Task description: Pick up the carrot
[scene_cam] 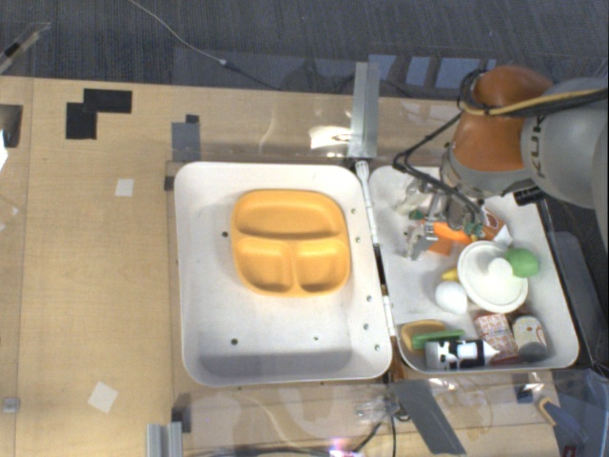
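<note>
No text reading clearly anywhere. Grey arm is showing a partial dark letter mark near the orange band, too cut off to read; small packets below the white bowl are showing print too blurred.

two white bins, one yellow tray, one carrot, one white bowl, one egg, one black bottle, couple small cans

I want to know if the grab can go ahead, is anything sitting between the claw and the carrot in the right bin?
Nothing visible does. The claw is already right at the carrot, over its left end. The white bowl sits just beside the carrot, not between them.
</note>
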### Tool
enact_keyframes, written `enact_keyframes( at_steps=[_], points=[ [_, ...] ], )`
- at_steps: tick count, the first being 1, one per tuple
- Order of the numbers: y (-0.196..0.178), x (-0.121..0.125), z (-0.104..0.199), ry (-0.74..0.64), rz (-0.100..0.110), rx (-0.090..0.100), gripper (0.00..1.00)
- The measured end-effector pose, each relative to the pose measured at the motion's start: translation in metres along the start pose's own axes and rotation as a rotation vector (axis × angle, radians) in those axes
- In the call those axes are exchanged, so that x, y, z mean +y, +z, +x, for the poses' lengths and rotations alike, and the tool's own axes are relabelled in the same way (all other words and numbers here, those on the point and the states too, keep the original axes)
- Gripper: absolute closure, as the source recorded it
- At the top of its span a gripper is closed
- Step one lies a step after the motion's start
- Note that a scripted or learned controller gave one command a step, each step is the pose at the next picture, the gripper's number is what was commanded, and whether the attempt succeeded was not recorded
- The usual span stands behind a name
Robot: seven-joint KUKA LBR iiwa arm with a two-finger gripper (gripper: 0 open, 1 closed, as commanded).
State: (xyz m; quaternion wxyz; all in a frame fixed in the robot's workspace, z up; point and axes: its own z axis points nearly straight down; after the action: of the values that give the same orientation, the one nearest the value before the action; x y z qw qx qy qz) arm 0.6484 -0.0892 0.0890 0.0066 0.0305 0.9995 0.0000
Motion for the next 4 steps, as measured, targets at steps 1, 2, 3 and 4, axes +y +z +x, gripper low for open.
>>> enact_keyframes(
  at_steps=[1, 2, 3, 4],
  points=[
    [-0.001, -0.001, 0.015, 0.117, -0.001, 0.002, 0.00],
    [-0.001, 0.006, 0.021, 0.188, 0.000, -0.001, 0.00],
    [-0.017, 0.007, 0.016, 0.182, -0.001, -0.021, 1.00],
    [-0.102, 0.049, 0.025, 0.074, -0.002, -0.004, 1.00]
  ],
)
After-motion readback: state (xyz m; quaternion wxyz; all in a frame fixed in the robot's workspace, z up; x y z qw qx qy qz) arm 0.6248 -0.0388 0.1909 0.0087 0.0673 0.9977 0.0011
